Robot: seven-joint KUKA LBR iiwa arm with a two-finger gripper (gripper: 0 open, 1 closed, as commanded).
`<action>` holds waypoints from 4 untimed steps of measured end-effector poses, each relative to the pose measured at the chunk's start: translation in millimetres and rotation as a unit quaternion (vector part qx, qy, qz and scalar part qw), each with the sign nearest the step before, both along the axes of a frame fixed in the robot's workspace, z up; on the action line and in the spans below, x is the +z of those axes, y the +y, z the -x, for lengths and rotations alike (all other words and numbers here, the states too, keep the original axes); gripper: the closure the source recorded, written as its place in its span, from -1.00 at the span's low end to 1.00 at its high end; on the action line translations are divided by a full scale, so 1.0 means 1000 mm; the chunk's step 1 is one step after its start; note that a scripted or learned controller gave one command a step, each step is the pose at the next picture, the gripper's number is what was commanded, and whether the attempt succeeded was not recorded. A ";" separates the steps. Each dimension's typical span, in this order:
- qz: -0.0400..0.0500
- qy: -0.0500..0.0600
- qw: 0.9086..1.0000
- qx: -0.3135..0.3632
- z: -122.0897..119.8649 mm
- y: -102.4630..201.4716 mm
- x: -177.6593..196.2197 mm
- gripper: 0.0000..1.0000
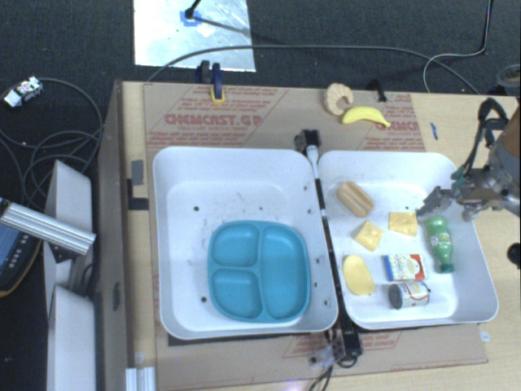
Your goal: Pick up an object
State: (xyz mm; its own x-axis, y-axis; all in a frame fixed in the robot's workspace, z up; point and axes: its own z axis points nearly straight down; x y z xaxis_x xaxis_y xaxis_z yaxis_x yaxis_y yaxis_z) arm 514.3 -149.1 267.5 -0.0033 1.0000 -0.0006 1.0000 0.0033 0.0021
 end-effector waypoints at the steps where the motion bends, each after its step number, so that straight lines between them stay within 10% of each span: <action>1: 0.000 0.001 1.000 0.000 -0.035 0.002 -0.082 -1.00; 3: 0.000 0.001 1.000 0.000 -0.055 0.046 -0.183 -1.00; 4: 0.000 0.000 1.000 0.000 -0.056 0.046 -0.173 1.00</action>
State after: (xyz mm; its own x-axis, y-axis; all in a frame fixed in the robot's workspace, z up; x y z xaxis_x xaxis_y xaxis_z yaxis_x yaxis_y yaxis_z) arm 570.1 -103.5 94.8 -0.0031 1.0000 0.0002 1.0000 0.0031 0.0024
